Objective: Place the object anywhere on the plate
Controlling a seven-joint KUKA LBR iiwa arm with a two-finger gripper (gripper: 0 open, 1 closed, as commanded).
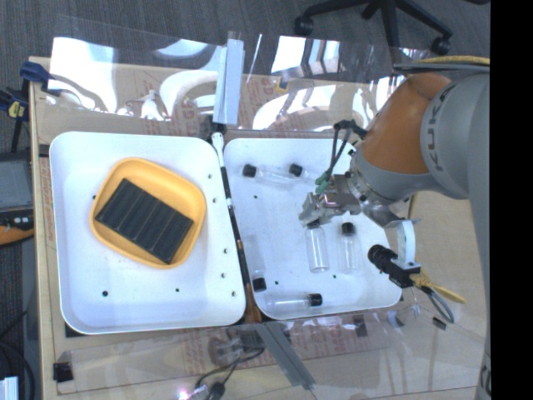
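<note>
plate (188, 192): yellow, rounded square, in the left bin (75, 290); a dark ribbed rectangular slab (143, 220) lies on it.
vials: clear plastic tubes with black caps, scattered in the right bin (275, 223); two (317, 249) lie side by side just below the gripper.
gripper (321, 207): metal, low over the right bin's middle; whether it is spread or pinching cannot be told.
arm (433, 132): grey with orange band, from the right.

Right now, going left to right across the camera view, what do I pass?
Left bin → yellow plate with a dark ridged block on it → right bin with clear vials → claw → grey arm.
</note>
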